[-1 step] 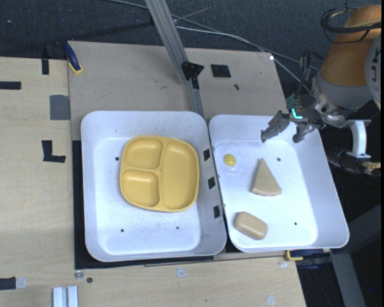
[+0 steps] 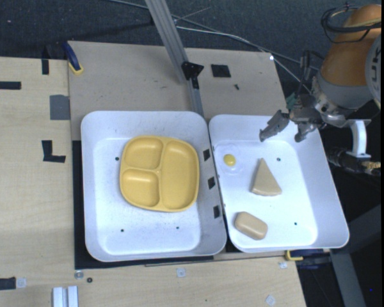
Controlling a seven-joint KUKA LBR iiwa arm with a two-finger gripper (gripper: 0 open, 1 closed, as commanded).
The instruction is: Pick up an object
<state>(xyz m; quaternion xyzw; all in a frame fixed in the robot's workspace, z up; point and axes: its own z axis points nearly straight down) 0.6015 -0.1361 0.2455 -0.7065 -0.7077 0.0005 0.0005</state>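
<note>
Lowest in the frame, along the bottom edge, runs the tan counter (image 2: pixel 25 235) that carries two shallow white bins side by side.

Starting at the left, the left bin (image 2: pixel 96 235) holds a yellow divided plate (image 2: pixel 159 173) with three compartments, lying flat near its middle. Nothing I am after needs to come from there.

Moving right, the right bin (image 2: pixel 320 222) holds three small things. A small yellow round piece (image 2: pixel 229 160) sits at its upper left. A tan wedge (image 2: pixel 265 179) lies near the bin's centre, its point aimed toward the top of the frame and its broad base toward the bottom, so its long axis runs roughly up and down the picture. A tan rounded block (image 2: pixel 251 225) rests lower and a little left, long axis tilted slightly down to the right.

Farthest right, my grey arm with its orange band enters from the upper right. My jaws (image 2: pixel 287 128) hang over the upper rim of the right bin, fingers spread apart and pinching nothing.

The wedge is the nearest candidate, I judge: it lies below and slightly left of my jaws in the frame, apart from them. Closing across its narrow width would mean squeezing left to right.
</note>
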